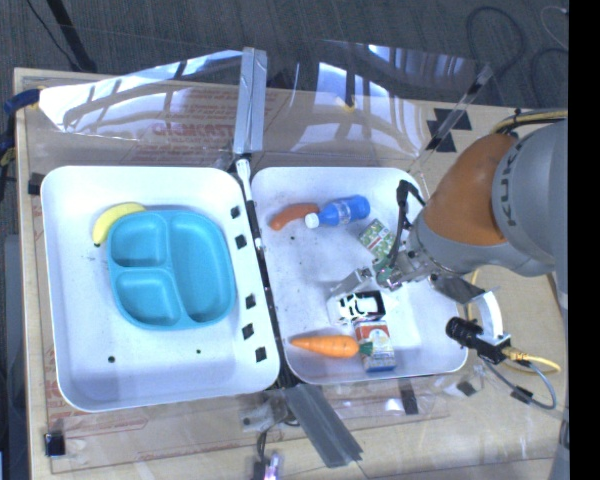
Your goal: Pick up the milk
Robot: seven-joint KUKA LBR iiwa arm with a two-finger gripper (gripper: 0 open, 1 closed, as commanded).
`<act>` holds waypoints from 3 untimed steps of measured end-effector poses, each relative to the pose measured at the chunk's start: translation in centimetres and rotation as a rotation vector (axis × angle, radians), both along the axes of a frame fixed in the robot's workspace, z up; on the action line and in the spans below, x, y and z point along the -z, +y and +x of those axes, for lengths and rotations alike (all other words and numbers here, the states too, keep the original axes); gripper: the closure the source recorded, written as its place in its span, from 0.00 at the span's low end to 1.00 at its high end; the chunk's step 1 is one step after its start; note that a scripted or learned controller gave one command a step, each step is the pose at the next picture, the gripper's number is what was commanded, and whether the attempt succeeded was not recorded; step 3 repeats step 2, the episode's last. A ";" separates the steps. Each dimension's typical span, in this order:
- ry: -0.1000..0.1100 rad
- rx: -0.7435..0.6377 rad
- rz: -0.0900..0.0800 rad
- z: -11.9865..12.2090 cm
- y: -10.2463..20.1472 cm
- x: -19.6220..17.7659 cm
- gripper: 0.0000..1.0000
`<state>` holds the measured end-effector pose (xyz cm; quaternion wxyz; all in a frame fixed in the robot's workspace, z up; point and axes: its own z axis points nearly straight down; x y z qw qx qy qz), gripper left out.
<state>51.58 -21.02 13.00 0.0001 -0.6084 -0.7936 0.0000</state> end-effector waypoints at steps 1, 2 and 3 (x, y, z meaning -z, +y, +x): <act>-0.007 -0.189 -0.002 -1.9 3.0 3.6 0.00; -0.010 -0.194 -0.003 -1.7 3.0 2.5 1.00; -0.010 -0.194 -0.003 -1.7 3.0 2.5 1.00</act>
